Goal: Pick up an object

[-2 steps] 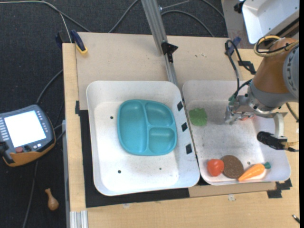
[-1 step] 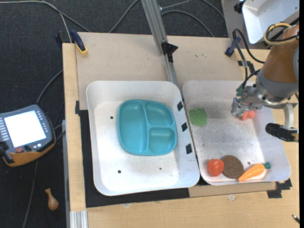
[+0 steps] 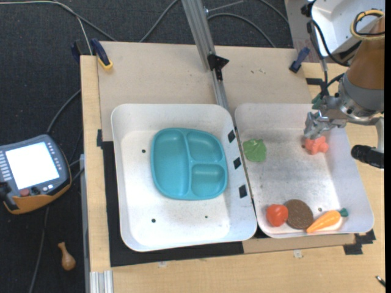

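The grey arm (image 3: pixel 366 72), with its orange band, reaches in from the right and points its wrist down over the far right part of the right bin (image 3: pixel 293 182), so that the gripper (image 3: pixel 317 130) hangs directly above, and appears to touch, a small pink-red object (image 3: pixel 315 145) lying near the bin's right wall; whether the jaws are released or clenched cannot be told, and the object is too lumpy to show a long axis. The left bin (image 3: pixel 177 237) holds a blue divided plate (image 3: pixel 188 163), while the right bin also holds a green lump (image 3: pixel 255 150) by its left wall and, along its near edge, a brown disc (image 3: pixel 299 213), a carrot (image 3: pixel 325 221) lying lengthwise left to right with its green top to the right, and a tomato (image 3: pixel 277 215).
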Available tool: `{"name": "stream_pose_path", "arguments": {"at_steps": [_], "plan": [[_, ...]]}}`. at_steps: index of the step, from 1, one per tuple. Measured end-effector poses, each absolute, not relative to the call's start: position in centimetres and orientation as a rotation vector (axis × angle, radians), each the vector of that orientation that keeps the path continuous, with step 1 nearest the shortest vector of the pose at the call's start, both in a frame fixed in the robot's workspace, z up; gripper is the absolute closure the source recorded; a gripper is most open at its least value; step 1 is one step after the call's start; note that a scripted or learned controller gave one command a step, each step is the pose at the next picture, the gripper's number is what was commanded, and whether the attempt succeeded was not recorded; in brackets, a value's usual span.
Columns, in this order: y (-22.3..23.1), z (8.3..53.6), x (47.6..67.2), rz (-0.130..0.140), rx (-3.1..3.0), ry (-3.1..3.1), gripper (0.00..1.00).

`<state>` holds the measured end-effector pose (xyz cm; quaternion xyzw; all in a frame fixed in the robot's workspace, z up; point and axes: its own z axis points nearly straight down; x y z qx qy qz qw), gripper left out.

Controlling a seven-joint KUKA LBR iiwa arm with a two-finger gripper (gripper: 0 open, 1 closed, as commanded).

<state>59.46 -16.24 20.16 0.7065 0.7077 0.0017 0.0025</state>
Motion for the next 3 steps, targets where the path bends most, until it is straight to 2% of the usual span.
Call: {"name": "stream_pose_path", "arguments": {"at_steps": [1,2,3], "plan": [[-16.2,25.6,59.6,0.006,2.215,2.219,1.0],[-10.7,26.1,58.2,0.001,2.218,2.23,1.0],[-4.9,26.2,58.1,0.002,2.215,2.232,1.0]]}}
